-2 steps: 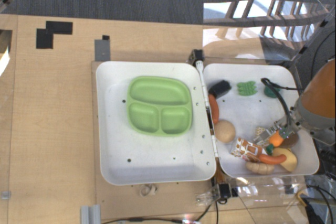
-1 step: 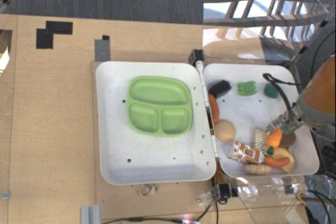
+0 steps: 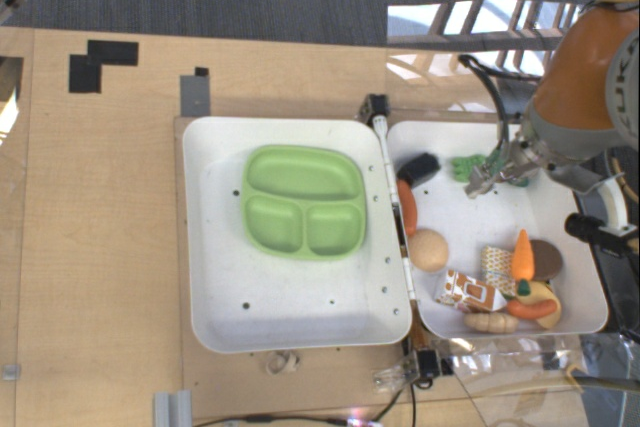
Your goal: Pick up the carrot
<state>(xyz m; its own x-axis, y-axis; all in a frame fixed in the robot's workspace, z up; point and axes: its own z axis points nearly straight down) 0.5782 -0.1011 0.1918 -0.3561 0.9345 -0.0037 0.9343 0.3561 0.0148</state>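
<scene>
Looking down, we find the jaws point(image 3: 487, 177) low over the right bin point(image 3: 590, 315), their metal tips small and blurred; we cannot tell whether they are spread or pressed together. Well toward the camera from them, the carrot point(image 3: 522, 255) stands out as a smooth orange cone among plastic toy foods. Just beside them sits a green leafy piece point(image 3: 466, 165).

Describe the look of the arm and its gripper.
The arm is bulky and rounded, with an orange band above a grey wrist section. Part of a dark letter marking shows on the orange at the picture's edge. A black cable curves along its left side. The gripper is small and metallic grey, ending in thin fingers.
</scene>
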